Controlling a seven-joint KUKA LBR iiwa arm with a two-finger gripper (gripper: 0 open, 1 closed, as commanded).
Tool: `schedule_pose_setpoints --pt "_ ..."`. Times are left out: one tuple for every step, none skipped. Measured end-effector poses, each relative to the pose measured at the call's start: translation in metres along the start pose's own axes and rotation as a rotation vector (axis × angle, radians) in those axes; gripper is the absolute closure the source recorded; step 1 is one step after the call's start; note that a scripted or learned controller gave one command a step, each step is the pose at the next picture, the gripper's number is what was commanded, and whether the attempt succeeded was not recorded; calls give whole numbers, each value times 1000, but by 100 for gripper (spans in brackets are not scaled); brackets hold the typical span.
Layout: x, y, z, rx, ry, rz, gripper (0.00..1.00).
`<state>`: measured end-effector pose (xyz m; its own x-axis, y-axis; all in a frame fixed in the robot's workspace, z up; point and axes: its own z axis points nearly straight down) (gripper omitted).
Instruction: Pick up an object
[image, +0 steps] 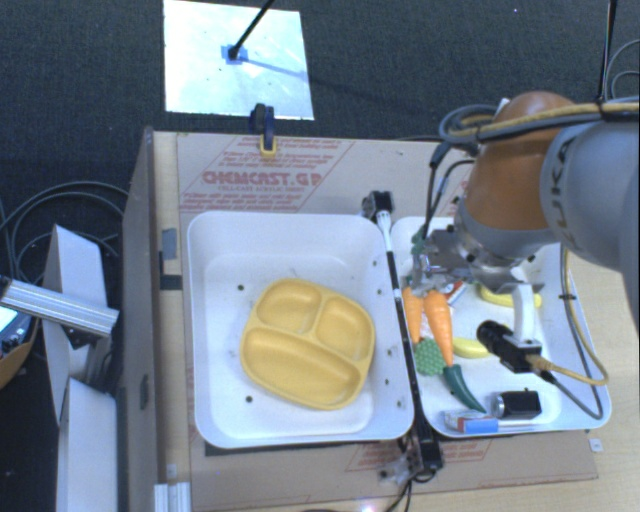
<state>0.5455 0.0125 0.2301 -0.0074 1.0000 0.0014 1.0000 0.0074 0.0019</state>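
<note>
Robot gripper (437, 268), its grip state impossible to tell, hovers over crowded toy carrots (438, 314) at nine o'clock in the right bin (572, 425); it could snag neighbours or slip.

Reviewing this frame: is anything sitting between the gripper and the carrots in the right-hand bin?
Nothing visible does. The gripper hangs over the right bin just above the two carrots, which lie by the divider. The green toy and yellow piece lie past them, not in between.

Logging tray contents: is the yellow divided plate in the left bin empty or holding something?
Empty. The yellow divided plate lies flat in the left bin, and all three compartments show bare yellow.
</note>
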Motion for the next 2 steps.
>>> schedule_pose_setpoints --pt "-37 -24 -15 2 -1 8 100" --pt "-24 -1 -14 -2 -1 2 100"
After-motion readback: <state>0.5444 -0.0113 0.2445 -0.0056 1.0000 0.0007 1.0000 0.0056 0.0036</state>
